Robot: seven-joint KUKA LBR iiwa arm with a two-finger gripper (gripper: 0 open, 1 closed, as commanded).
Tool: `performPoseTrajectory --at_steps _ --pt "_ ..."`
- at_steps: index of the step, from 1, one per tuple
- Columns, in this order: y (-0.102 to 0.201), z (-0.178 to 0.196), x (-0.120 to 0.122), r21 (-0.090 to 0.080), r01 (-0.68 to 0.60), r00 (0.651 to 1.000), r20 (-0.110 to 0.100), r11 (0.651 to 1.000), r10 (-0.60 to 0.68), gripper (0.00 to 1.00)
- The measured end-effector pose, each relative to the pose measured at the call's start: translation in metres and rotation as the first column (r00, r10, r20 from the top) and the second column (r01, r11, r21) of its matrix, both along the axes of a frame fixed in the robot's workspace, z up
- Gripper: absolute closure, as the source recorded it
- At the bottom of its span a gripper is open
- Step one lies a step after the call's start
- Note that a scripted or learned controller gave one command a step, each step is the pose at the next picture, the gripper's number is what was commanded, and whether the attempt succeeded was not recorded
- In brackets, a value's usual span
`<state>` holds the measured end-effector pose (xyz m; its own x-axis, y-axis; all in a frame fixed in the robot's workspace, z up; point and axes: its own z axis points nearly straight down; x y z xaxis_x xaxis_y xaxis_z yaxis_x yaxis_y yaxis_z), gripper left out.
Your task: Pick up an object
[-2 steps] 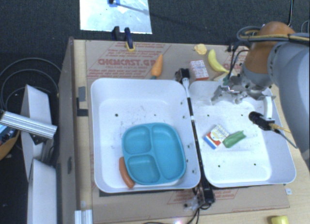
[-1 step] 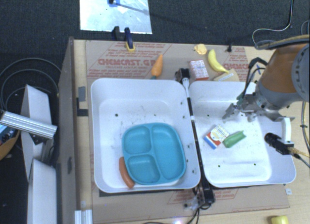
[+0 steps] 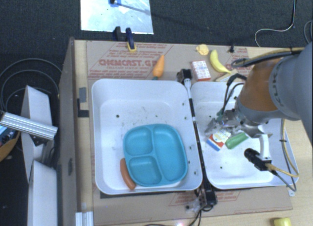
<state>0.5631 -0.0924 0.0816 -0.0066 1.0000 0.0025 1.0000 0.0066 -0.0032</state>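
Hovering low in the right bin [image 3: 210, 173] at right of frame — gripper [image 3: 221, 124] just above small card [image 3: 218, 139] and green object [image 3: 236, 139], likely lining up a grasp; grip state impossible to tell.

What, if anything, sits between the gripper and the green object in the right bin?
Nothing visible. The gripper hangs low in the right bin, and the green object lies just beside it with bare bin floor between. A small white-and-red-and-blue item lies next to the green object, not across the path.
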Motion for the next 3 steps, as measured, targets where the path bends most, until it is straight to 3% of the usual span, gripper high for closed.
performPoseTrajectory --at_steps 1,2,3 --pt "-0.003 0.013 0.002 -0.002 0.002 1.000 0.006 1.000 -0.002 1.00" --pt "-0.003 0.013 0.002 -0.002 0.002 1.000 0.006 1.000 -0.002 0.00" --pt "-0.067 0.005 0.054 -0.006 0.007 1.000 0.011 1.000 -0.007 0.00"
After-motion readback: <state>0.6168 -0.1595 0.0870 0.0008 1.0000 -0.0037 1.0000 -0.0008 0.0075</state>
